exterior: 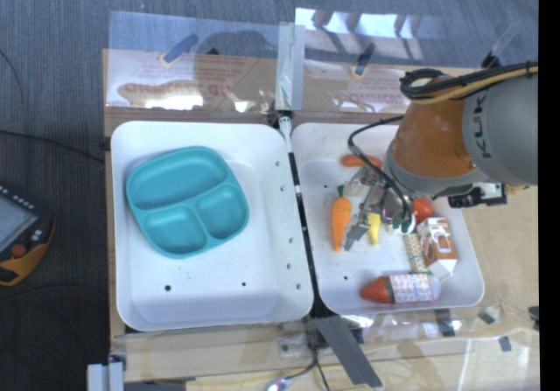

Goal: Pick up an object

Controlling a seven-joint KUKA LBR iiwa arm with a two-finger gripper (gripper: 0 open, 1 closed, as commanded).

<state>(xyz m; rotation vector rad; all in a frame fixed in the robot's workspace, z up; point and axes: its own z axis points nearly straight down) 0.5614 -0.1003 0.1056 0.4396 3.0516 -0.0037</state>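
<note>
My gripper (371, 221) hangs low over the middle of the right bin (464, 293), under the arm's orange band. An orange toy carrot (339, 219) lies just left of it, lengthwise along the bin. A small yellow piece (374, 229) sits right at the gripper's tip; I cannot tell whether it is held. To the right lie a small red item (423, 208) and a red-and-white snack packet (435, 245). A red toy with a printed wrapper (398, 289) rests near the bin's front edge. Another orange piece (358, 161) shows behind the wrist.
The left bin (175, 293) holds a teal divided plate (185, 199). A raised rim (300, 223) separates the two bins. Clear plastic sheets stand behind both bins. A black cable loops over the arm's wrist.
</note>
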